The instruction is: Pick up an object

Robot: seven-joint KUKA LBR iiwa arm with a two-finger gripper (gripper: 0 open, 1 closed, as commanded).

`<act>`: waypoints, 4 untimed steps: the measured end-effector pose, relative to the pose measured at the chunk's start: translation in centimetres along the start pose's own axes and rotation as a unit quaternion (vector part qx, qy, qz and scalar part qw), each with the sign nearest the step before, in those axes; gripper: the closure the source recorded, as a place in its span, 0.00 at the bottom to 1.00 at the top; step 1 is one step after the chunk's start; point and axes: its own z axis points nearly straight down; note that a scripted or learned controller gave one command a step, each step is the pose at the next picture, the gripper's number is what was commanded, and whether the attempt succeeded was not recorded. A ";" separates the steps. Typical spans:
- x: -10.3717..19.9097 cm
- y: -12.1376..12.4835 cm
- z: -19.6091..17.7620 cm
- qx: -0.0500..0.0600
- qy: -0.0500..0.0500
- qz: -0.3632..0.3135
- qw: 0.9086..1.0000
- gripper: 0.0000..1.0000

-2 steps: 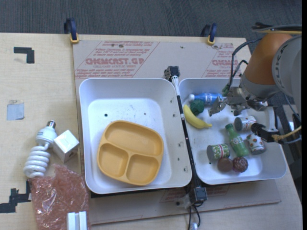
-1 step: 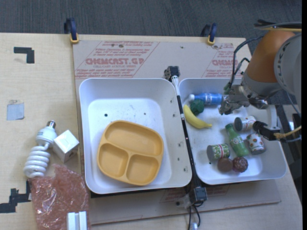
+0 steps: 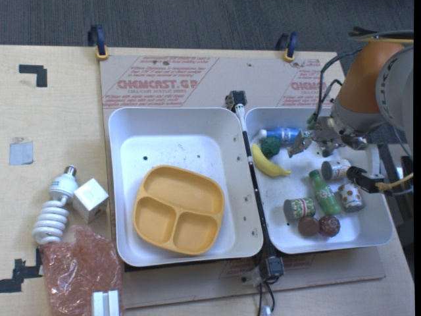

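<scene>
My gripper (image 3: 312,147) hangs over the far part of the right bin (image 3: 375,232), its fingers spread with nothing between them. Just to its left lie a blue bottle (image 3: 281,135), a small green object (image 3: 270,149) and a yellow banana (image 3: 266,162). In front of it are a white jar (image 3: 336,170), a green bottle (image 3: 325,193), a patterned cup (image 3: 350,197), a green-labelled can (image 3: 300,207), a brown ball (image 3: 308,226) and a dark red ball (image 3: 329,226). The gripper touches none of them.
The left bin (image 3: 131,127) holds a yellow divided tray (image 3: 179,209). On the bench to the left lie a spiral light bulb (image 3: 55,208), a white cube (image 3: 91,197) and a pink plastic bag (image 3: 82,272). Cables hang by the arm's wrist (image 3: 368,84).
</scene>
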 end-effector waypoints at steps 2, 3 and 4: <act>3.5 -3.6 1.1 0.001 0.001 0.000 1.000 1.00; 3.5 -3.6 1.1 0.001 0.001 0.000 1.000 0.00; 3.5 -7.1 1.9 0.000 0.001 0.000 1.000 0.00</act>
